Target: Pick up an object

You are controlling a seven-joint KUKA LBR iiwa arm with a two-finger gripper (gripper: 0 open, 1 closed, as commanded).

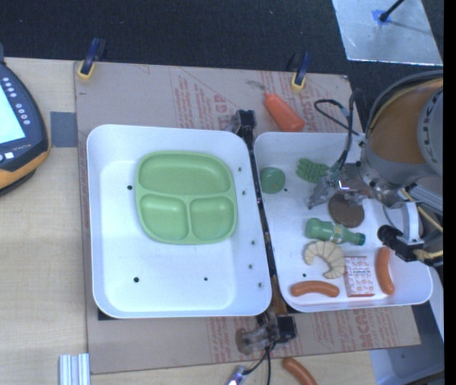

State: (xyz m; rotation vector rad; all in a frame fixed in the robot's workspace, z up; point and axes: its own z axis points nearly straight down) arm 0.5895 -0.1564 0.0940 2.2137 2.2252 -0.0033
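reaching in from the right: grey arm (pixel 409 135) with its orange band, wrist bent down over the far middle of the right bin (pixel 292 147). gripper (pixel 339 187) low above a brown round piece (pixel 346 212), seemingly just over it; cannot tell from this angle whether open or closed, nor whether touching anything.

nearest in the right bin: a sausage (pixel 315 289) by the near rim, a small red-and-white packet (pixel 358 277) right of it, another sausage (pixel 384 270) upright at the right. just beyond: a croissant (pixel 325 255), then a green bottle (pixel 334 232) lying on its side. farther: a green ball (pixel 273 180) at the left wall, a green leafy piece (pixel 312 170) left of the gripper.

in the left bin (pixel 111 215): a green divided plate (pixel 186 196). beyond the bins, on the cardboard: an orange carrot (pixel 282 112).
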